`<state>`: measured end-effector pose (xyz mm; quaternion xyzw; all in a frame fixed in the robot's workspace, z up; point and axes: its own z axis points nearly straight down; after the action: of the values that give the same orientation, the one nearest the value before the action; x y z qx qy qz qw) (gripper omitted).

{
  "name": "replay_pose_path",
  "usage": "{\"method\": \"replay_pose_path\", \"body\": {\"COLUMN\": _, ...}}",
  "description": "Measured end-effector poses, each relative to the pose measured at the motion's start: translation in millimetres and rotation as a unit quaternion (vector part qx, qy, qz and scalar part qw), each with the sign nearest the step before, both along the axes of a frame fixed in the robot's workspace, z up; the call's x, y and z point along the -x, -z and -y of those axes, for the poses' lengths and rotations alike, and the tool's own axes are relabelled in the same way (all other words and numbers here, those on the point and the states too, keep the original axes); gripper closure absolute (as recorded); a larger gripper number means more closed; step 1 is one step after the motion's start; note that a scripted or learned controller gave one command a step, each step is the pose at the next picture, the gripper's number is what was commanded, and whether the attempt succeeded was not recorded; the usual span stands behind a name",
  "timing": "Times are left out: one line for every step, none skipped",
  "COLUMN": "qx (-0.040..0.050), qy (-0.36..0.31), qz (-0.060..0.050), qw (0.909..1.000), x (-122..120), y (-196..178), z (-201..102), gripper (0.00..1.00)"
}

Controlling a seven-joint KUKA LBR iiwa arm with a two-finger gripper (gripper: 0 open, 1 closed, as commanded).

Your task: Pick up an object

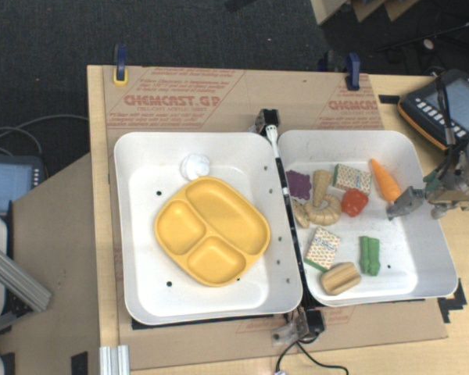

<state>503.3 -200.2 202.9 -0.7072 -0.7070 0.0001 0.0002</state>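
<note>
My gripper (pixel 404 202) reaches in from the right, over the right side of the right bin (pixel 434 283). It is just below and to the right of the orange carrot (pixel 385 180) and to the right of the red tomato (pixel 354 202). I see nothing held in it. Further left lie a purple piece (pixel 298 183), a tan curved piece (pixel 318 209) and a speckled cracker (pixel 352 178). Nearer the front are another speckled cracker (pixel 323 248), a green pickle (pixel 369 255) and a bread roll (pixel 339 277).
The left bin (pixel 133 287) holds a yellow divided plate (pixel 211 230) and a small white round object (pixel 195 166). A black divider strip (pixel 285 201) runs between the bins. A dark device (pixel 442 108) sits on the bench at the back right.
</note>
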Motion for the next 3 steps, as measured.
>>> {"method": "replay_pose_path", "body": {"qx": -0.0022, "qy": 0.000, "qz": -0.003, "qw": 1.0000, "x": 22, "y": 123, "z": -41, "gripper": 0.00}}
{"method": "replay_pose_path", "body": {"qx": 0.0009, "qy": 0.001, "qz": 0.002, "qw": 1.0000, "x": 20, "y": 109, "z": -38, "gripper": 1.00}}
{"method": "replay_pose_path", "body": {"qx": 0.0037, "qy": -0.001, "qz": 0.003, "qw": 1.0000, "x": 3, "y": 117, "z": -107, "gripper": 1.00}}
